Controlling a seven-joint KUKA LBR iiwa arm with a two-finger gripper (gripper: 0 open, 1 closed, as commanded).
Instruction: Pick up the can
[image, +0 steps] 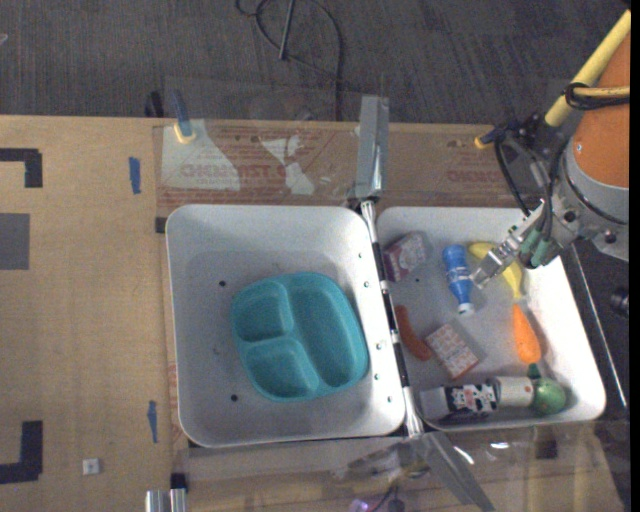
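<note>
The can (405, 255), short with a maroon and white label, lies on its side at the far left of the right bin (585, 400), close to the divider. My gripper (495, 266) hangs over the far middle of that bin, between a blue bottle (458, 277) and a yellow banana (508, 268). It is well to the right of the can and apart from it. Its fingers look open, with nothing held between them.
The right bin also holds a red sausage (412, 333), a pink box (453, 350), an orange carrot (526, 335) and a bottle with a green cap (500, 396) along the near wall. A teal divided plate (298, 335) lies in the left bin (190, 300).
</note>
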